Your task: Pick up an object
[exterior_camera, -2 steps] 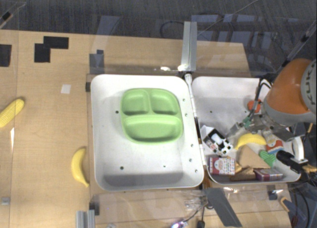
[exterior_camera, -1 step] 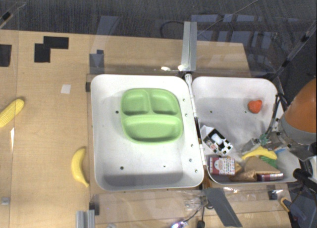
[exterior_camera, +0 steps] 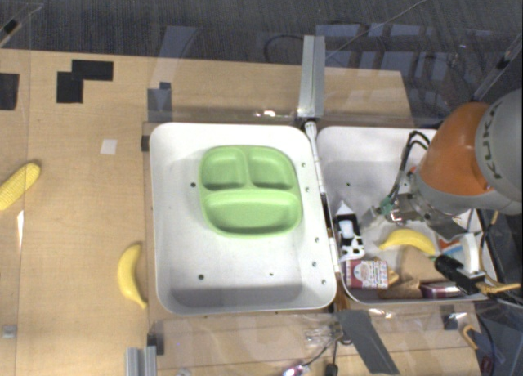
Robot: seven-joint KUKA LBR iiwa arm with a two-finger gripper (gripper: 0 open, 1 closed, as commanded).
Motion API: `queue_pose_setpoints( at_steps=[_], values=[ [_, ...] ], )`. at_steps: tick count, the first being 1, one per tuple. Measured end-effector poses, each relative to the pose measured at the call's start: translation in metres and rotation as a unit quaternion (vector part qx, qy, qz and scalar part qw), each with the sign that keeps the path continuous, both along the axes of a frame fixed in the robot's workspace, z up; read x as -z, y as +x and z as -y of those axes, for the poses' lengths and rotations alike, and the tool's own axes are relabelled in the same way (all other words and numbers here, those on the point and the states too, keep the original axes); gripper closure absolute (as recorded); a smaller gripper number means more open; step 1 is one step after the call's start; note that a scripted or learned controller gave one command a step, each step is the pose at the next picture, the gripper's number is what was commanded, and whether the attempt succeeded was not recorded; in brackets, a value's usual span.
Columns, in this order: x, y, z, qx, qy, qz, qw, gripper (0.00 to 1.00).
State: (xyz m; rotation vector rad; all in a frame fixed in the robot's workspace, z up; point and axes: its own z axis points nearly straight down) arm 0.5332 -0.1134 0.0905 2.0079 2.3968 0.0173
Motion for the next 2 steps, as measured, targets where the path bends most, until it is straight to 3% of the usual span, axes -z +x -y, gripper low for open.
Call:
queue_pose_setpoints(
  at_steps=[1,2],
  values=[
    [0.0,0.046,-0.016,-0.004,-0.0016,-0.001,1.0,0.0],
    [0.002,0.099,0.004,0.015,0.0001,-0.004,0.9999,0.0]
  ],
)
